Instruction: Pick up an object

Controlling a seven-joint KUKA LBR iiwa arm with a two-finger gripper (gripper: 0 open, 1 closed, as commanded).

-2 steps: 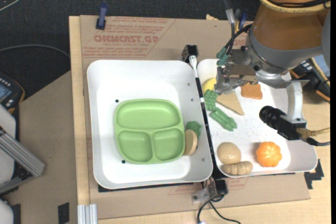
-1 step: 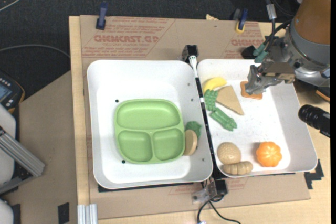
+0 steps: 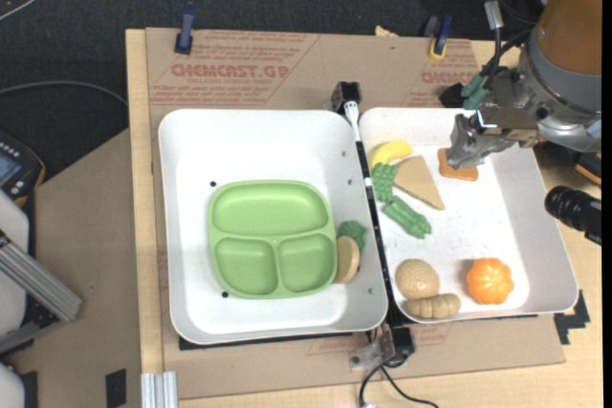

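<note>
Pincer low over orange piece, grip unclear

I see two white bins. The left one holds a light green divided tray; at its four o'clock sit a tan disc and a darker green piece. At the right bin's five o'clock is an orange fruit; at eleven o'clock, a yellow piece.

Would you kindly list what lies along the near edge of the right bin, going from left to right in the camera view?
Tan round potato-like piece → peanut-shaped piece → orange.
</note>
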